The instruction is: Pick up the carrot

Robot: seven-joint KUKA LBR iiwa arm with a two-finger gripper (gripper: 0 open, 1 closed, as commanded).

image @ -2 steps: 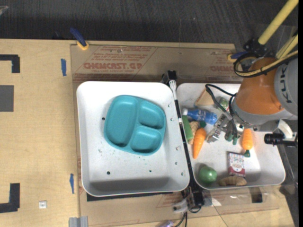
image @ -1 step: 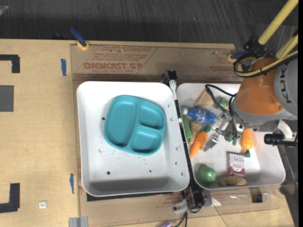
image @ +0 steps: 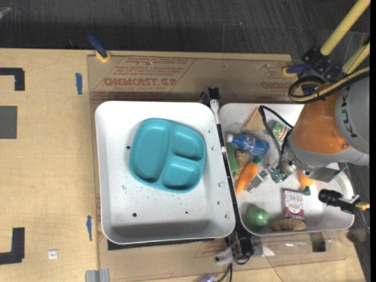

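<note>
The carrot (image: 246,177) is orange and lies slanted near the left wall of the right bin (image: 343,219), just below a blue bottle (image: 248,144). My gripper (image: 267,178) is low in that bin, immediately right of the carrot, reaching in under the orange-banded wrist (image: 319,133). It is open; one finger (image: 257,183) sits against the carrot's right side and the other (image: 277,174) is further right. The carrot is beside the gripper, not between its fingers.
The left bin (image: 117,210) holds a teal divided plate (image: 167,154). Around the carrot are a green stick (image: 234,162), a green round fruit (image: 257,217), a pink box (image: 293,203), a brown lump (image: 288,223) and a small orange piece (image: 305,180).
</note>
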